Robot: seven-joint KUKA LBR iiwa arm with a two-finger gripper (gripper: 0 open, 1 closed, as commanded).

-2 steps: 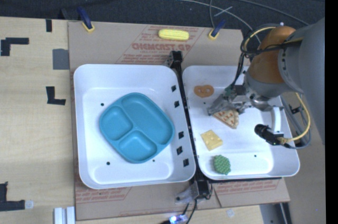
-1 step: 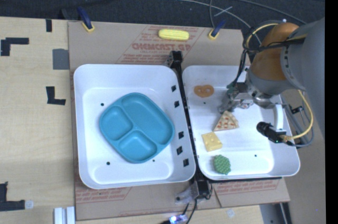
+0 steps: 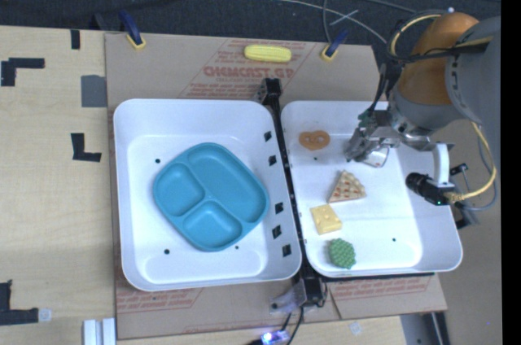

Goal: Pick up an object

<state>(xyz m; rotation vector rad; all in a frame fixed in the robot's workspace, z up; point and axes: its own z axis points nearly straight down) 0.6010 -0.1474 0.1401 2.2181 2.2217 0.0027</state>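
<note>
**Arm poised over the right bin, nothing picked yet**

I see the arm (image 3: 444, 79) reaching in from the right, its orange band above the wrist, with the gripper (image 3: 366, 148) low over the upper part of the right bin (image 3: 440, 250). From this slant I cannot tell how the claw is set, and I see nothing in it.

The left bin (image 3: 130, 254) holds the biggest item, a blue divided plate (image 3: 210, 195), lying flat in its middle and well apart from the gripper.

The right bin holds the small pieces. A waffle-patterned wedge (image 3: 347, 188) lies just below the gripper and is the nearest candidate. A round brown pretzel-like piece (image 3: 313, 140) sits to the gripper's left, near the divider. Further down are a yellow cheese block (image 3: 326, 219) and, below that, a green knobbly piece (image 3: 342, 253). A yellow corn cob (image 3: 267, 53) lies outside both bins on the cardboard.

I judge this to be the approach step, before any grasp. The next move calls for centring over one piece, most likely the wedge, then descending straight and closing on it.
</note>
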